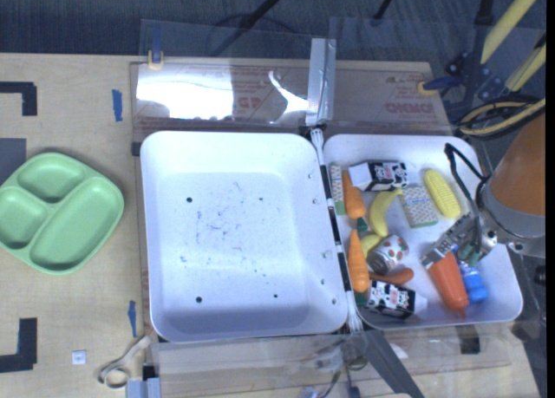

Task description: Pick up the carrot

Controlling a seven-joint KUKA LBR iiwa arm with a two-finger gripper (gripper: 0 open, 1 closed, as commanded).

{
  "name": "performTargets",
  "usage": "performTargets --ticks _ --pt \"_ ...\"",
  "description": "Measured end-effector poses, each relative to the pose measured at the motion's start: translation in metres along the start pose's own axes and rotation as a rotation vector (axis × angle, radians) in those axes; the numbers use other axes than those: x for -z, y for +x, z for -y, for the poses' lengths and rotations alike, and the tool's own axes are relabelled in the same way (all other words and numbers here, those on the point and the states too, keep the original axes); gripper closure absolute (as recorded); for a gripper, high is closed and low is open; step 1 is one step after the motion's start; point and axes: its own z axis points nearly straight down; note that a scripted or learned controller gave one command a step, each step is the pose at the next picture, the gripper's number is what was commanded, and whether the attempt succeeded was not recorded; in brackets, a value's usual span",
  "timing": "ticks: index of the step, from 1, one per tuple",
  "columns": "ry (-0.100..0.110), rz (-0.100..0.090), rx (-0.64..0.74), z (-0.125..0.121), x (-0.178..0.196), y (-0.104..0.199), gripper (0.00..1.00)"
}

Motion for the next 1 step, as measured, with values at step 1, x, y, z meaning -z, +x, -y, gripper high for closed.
performTargets --ticks 1 --pt "0.003 0.0 -0.099 0.0355 0.1141 -0.0559 1.0"
